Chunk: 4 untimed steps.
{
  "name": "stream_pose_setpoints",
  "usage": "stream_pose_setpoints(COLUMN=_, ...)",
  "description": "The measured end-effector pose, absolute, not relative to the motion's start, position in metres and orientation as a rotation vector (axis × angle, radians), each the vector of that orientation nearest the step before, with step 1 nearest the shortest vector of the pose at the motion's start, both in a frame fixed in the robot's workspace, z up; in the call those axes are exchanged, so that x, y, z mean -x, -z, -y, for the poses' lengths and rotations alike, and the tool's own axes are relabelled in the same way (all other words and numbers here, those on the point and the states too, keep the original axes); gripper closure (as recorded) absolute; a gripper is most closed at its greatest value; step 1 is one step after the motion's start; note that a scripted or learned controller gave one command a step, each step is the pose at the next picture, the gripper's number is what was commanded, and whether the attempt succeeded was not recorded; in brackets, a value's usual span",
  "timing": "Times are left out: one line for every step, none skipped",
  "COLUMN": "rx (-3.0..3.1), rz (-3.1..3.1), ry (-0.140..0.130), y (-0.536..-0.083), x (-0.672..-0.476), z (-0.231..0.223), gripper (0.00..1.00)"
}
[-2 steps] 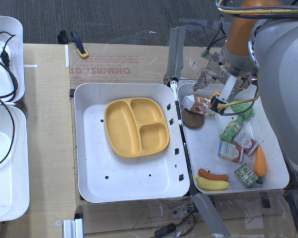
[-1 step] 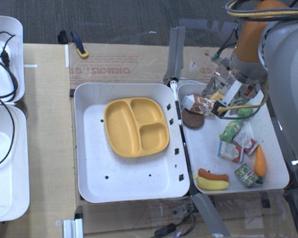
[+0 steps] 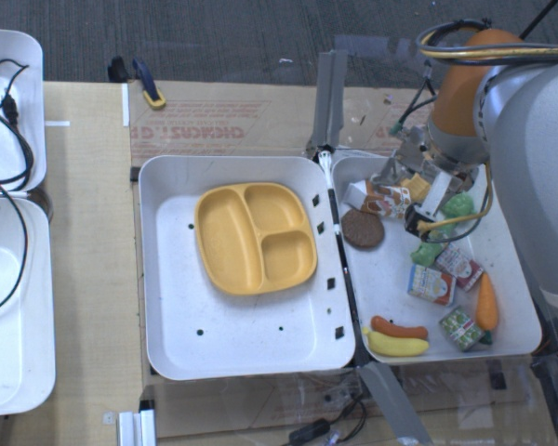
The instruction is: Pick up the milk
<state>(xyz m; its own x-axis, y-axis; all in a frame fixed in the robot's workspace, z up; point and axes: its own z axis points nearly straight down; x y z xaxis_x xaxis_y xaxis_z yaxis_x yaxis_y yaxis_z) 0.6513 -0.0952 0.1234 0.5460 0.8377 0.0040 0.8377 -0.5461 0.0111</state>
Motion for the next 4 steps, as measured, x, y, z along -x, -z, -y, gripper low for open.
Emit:
stream_pose_setpoints(rx=-2.753, rz=-1.496, ry=-0.013, y=-0.134, x=-0.652, z=0.095, gripper=1.0)
stream_pose_setpoints(rx=-2.753, rz=-1.497, ry=-0.012, y=-0.133, x=-0.652, z=0.095, gripper=0.0)
stream_pose_setpoints(rx=-2.766, rz=-1.482, ry=-0.018, y=-0.106, x=-0.664, z=0.092, gripper=0.0)
stream_pose_setpoints(rx=-2.75, rz=-1.472, ry=-0.048, y=-0.124, x=-0.67, z=0.095, gripper=1.0)
